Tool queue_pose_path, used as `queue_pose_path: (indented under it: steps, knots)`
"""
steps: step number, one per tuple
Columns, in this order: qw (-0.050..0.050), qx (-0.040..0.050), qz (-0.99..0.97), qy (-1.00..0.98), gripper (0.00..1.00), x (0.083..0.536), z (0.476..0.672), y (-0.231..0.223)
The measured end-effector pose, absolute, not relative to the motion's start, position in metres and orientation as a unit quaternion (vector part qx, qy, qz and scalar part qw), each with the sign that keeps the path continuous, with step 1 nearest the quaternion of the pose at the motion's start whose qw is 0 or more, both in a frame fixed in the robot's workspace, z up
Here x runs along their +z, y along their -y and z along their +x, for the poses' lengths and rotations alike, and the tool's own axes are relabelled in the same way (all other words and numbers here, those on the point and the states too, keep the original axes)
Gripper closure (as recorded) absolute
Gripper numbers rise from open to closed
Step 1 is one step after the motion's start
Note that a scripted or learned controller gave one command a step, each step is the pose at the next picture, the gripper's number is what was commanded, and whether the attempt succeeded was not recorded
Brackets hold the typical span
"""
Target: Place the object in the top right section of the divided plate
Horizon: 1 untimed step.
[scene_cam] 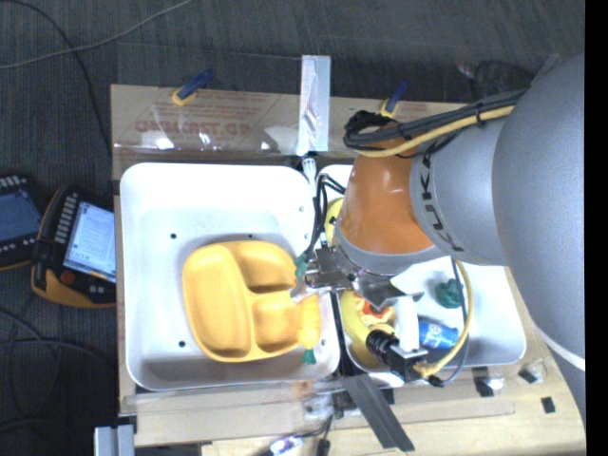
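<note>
We see the grey arm as the largest thing, reaching in from the right of the divided plate and covering much of the right bin. Its orange band sits just to the right of the plate, above the wrist. Under all this lies the table, a brown board that shows behind the plate, with two blue clamps on it. The left bin, white and shallow, holds the yellow divided plate, which lies in the bin's lower middle part, turned a little. To the left of the plate, outside the bin and on the dark floor, rests a handheld control pendant with a lit screen. The gripper is at the plate's right edge, close to the wall between the two bins; we cannot tell if it is spread or pressed together. Just beside the plate's lower right corner we notice a yellow object with a small green tip, near the bin wall. To the right of the plate, in the right bin, lie some small things: a blue can and a green piece.
</note>
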<state>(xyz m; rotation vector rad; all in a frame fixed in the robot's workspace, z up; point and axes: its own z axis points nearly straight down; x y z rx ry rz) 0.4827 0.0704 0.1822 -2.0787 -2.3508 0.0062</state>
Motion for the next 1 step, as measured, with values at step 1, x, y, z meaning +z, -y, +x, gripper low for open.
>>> queue_pose_path:
  steps: [1]
  knots:
    - [0.002, 0.0017, -0.538, 0.843, 1.0, 0.1823, 0.4828, -0.0929]
